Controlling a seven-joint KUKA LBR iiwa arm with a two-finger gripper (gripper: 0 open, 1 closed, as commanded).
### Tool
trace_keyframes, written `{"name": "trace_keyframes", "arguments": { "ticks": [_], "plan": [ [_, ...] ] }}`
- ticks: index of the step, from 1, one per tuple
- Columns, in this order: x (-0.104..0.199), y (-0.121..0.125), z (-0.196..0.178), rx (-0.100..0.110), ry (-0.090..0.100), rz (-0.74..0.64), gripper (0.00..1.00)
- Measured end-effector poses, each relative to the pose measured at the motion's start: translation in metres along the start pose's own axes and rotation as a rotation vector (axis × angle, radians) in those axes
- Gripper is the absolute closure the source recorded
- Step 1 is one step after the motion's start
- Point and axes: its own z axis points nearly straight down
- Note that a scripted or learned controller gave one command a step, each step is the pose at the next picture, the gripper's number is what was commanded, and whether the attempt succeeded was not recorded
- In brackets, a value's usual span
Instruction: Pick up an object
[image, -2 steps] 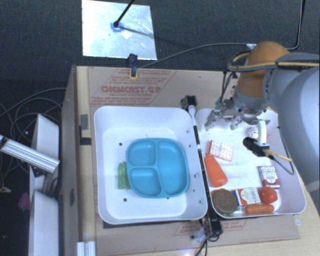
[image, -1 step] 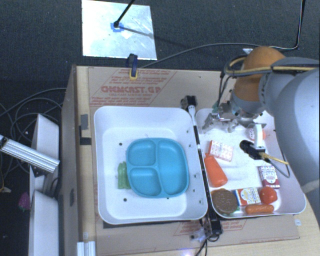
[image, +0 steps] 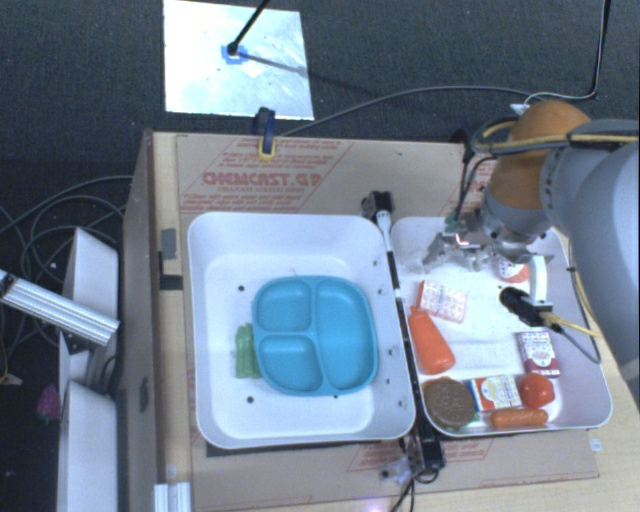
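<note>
White left bin (image: 210, 300) holds the blue plate (image: 315, 335), a three-compartment one, flat in the middle of the bin. Green piece (image: 245, 352) lies touching the plate's left edge, same bin. Everything else is right of the plate, across the divider in the right bin (image: 592, 398). Orange carrot (image: 431, 341) is nearest the plate, just past the divider and level with the plate's middle. White and pink packet (image: 442, 301) sits just above the carrot. Brown patty (image: 451, 400) is right of the plate's lower edge, by the bin's front rim. Gripper (image: 462, 252) is up and right of the plate, over the back of the right bin, fingers spread apart with nothing between them, clear of the packet. Further right from the plate: small carton (image: 497, 390) beside the patty, orange sausage (image: 518, 418) at the front rim, red tomato (image: 537, 390) touching the carton, red packet (image: 537, 351) just above the tomato. No object is lifted; all lie on the bin floor.
</note>
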Motion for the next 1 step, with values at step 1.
{"name": "trace_keyframes", "arguments": {
  "ticks": [1],
  "plan": [
    [-0.0085, 0.0114, -0.0345, -0.002, 0.001, 0.0, 0.0]
  ]
}}
